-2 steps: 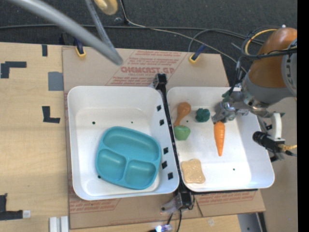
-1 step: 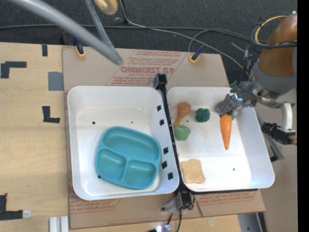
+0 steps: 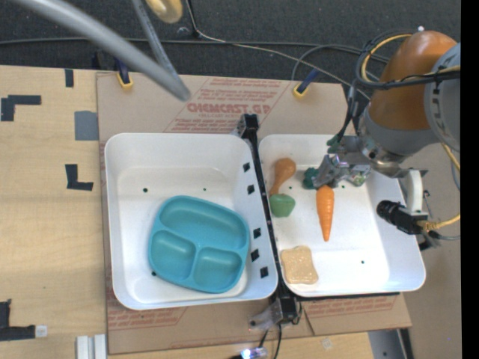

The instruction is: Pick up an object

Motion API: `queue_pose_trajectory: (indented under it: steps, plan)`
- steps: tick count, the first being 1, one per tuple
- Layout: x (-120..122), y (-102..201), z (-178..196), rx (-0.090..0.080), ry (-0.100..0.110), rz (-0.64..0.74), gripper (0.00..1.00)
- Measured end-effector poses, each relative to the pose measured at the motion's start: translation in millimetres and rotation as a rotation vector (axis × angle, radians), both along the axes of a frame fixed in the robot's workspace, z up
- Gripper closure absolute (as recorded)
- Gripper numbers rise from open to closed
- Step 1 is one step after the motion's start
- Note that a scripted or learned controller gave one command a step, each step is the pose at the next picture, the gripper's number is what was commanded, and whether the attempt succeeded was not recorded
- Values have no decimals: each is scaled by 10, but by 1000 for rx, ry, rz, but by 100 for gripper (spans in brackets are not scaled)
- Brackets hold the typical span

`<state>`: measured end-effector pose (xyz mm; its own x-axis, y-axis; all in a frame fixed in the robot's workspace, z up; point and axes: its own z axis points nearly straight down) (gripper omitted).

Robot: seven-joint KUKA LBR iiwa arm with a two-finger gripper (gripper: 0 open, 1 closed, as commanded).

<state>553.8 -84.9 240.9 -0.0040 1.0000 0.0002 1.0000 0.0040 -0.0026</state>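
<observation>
The two-finger gripper (image 3: 334, 172) is seen right of centre above the orange plastic carrot (image 3: 325, 211); its opening cannot be told. It should be centred over the carrot.

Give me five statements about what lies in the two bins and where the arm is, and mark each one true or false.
1. The blue divided tray lies in the left bin. True.
2. The carrot lies in the left bin. False: it is in the right bin, pointing toward the near edge.
3. The gripper is over the right bin, near the carrot's top end. True.
4. The slice of bread sits on the blue tray. False: it lies on the right bin's floor, near the divider.
5. A small green piece lies beside the divider in the right bin. True.
</observation>
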Motion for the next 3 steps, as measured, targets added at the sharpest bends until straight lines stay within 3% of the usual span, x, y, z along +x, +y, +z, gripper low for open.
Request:
queue_pose_trajectory:
  steps: [3]
  plan:
    - [-217, 1395, -236, 0, 1, 1, 100]
